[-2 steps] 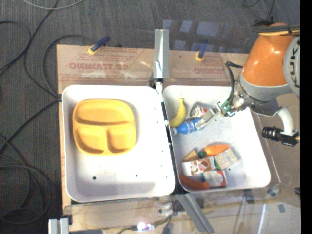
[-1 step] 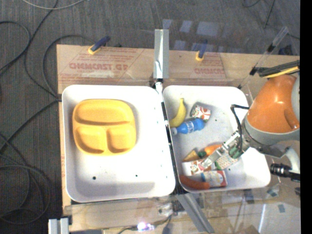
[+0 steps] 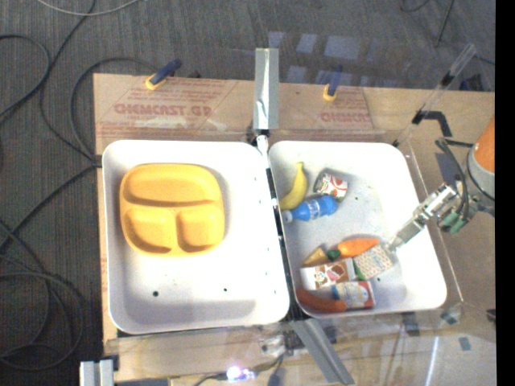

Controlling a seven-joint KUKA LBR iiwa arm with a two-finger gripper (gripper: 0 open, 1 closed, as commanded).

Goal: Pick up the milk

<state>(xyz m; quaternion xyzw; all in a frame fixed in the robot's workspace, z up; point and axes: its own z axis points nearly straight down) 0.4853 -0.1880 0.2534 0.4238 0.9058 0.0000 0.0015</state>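
The milk (image 3: 328,275) is a white carton with red print. It lies on its side in the front part of the right bin (image 3: 418,284), between a carrot (image 3: 358,246) and a hot dog (image 3: 318,301). My gripper (image 3: 401,238) reaches in from the right and points down-left over the right bin. Its tip is just right of a small patterned box (image 3: 375,262) and about a carton's length from the milk. I see nothing held in it.
At the back of the right bin lie a banana (image 3: 295,186), a blue bottle (image 3: 312,209) and a red-and-white pack (image 3: 331,185). A red-and-blue packet (image 3: 356,295) sits at the front. The left bin (image 3: 121,296) holds a yellow divided tray (image 3: 172,207).
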